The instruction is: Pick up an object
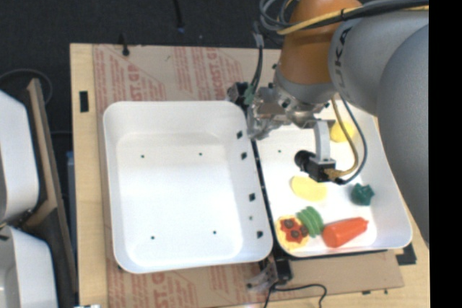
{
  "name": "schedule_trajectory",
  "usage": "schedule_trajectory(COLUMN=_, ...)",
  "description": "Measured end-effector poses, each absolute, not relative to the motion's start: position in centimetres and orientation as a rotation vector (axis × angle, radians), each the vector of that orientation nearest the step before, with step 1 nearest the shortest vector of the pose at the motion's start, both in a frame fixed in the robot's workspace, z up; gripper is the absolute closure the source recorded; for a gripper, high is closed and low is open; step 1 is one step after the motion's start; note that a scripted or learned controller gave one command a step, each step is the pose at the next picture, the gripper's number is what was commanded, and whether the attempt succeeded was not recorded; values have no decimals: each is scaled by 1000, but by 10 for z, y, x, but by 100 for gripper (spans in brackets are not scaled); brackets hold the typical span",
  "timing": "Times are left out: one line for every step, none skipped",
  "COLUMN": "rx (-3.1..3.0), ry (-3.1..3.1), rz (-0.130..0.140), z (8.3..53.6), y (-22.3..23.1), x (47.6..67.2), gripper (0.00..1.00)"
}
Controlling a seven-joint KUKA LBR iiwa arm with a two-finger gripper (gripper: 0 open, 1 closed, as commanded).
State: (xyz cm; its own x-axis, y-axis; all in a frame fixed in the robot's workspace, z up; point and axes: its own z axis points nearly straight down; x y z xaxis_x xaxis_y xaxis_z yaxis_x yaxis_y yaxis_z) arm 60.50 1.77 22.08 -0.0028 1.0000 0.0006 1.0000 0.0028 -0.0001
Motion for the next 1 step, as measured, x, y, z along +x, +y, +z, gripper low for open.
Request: schedule_trajectory(rx=-2218, ry=-2225, rz=-2, z=232, y=55, x=580, gripper=100)
